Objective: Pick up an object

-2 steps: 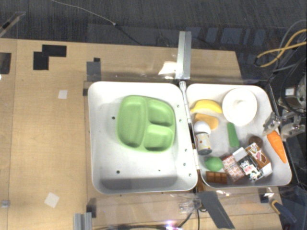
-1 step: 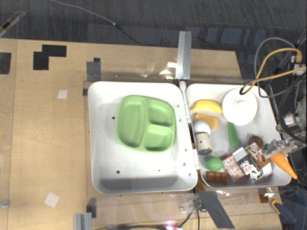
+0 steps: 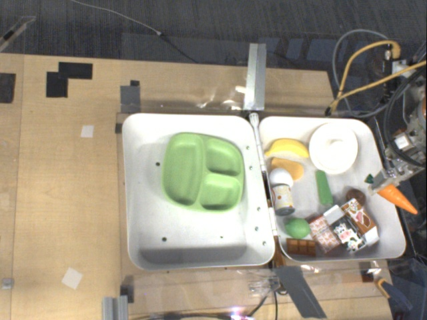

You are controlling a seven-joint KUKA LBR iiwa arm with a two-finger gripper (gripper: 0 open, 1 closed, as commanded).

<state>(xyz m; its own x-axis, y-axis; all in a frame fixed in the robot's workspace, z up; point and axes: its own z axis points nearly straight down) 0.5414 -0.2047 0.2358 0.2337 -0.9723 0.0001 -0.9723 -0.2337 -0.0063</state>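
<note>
At the right edge of the frame, level with the middle of the right bin, a tangle of cables and grey metal hangs over the bin's rim, and I take the claw to sit there among it. I cannot tell how it is set from here. An orange carrot lies right below it, across the bin's right rim; whether it is held or merely resting there is not clear either.

Nearly everything worth picking is in the right bin: a white round lid at the top, a yellow banana to its left, a small bottle near the divider, a green stick, a green ball, and a heap of small cartons at the lower right. The left bin carries a green divided tray.

To do this well, I'd judge the arm should go for something standing apart, such as the green stick or the bottle, rather than the crowded cartons, coming straight down with the fingers set across the narrow side and clear of the bin wall. The carrot is nearest, but its perch on the rim looks awkward.

The bottle has a label and the cartons have printed faces, yet nothing on them is legible at this distance. The worktop shows black marks, no writing.
</note>
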